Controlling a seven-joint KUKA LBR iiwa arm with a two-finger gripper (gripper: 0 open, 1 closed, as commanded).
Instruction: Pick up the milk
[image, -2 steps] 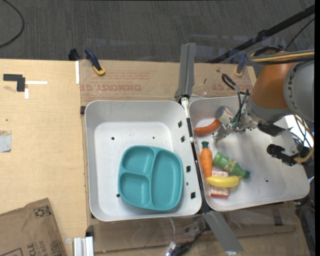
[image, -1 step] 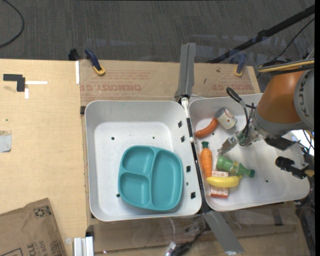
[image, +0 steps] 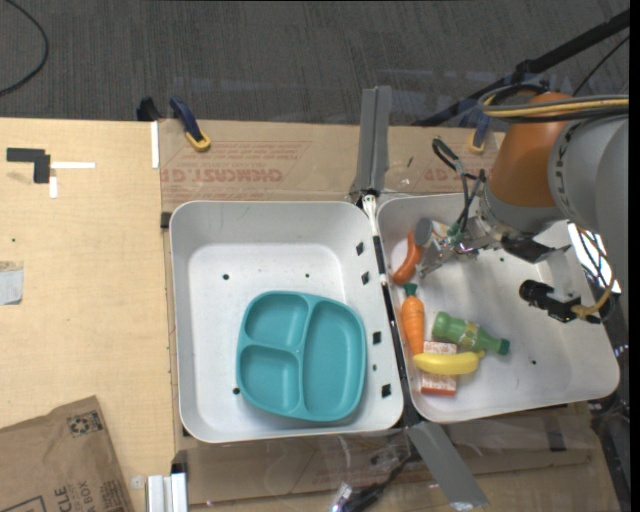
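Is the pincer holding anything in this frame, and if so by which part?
Cannot be told. The pincer sits low in the right bin beside the hot dog, with no item visibly held.

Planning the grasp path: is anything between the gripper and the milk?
Yes. The banana lies across the milk, apparently the red-and-white carton near the right bin's front. The green bottle sits just behind it, toward the gripper.
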